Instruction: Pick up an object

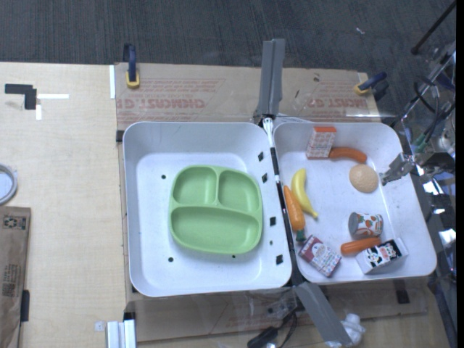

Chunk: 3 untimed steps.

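Observation:
The right bin [406,216] holds several small items. Along its far side lie a small orange-and-white carton [321,142], an orange sausage-shaped piece [349,154] and a beige ball [364,178]. A yellow banana [303,192] and an orange carrot [293,207] lie by its left wall. Toward the front sit a printed can [365,225], another orange piece [357,246], a cow-print carton [380,256] and a red box [320,255]. My gripper [398,170] hangs over the bin's right rim, just right of the beige ball, with nothing seen in it.
The left bin [145,216] holds a green divided plate [216,209]. A grey post [272,78] rises behind the seam between the bins. Clamps [130,75] pin cardboard at the back. Cables and arm parts [435,143] crowd the right edge.

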{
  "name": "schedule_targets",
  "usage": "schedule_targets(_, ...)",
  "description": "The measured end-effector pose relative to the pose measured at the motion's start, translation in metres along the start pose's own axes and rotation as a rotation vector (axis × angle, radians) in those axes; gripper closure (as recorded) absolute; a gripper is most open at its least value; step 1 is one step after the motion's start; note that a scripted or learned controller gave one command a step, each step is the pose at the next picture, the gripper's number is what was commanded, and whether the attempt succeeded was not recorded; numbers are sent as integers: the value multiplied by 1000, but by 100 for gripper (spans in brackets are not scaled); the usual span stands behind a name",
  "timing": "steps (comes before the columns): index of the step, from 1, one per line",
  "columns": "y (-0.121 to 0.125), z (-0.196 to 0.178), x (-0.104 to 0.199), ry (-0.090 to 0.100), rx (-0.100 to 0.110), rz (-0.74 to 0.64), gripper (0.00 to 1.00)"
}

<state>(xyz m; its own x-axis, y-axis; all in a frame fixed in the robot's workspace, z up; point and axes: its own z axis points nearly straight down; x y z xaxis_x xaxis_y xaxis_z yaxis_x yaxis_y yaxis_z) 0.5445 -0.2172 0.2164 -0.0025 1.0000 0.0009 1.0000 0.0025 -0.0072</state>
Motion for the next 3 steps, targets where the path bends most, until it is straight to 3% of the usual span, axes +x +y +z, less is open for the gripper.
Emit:
schedule_targets(1, -41, 99, 6, -5, -19, -148, 0)
schedule_targets(2, -53, 108, 43, -22, -48, -119, 0)
schedule_targets(3, -51, 109, 25, -4, -44, -120, 0)
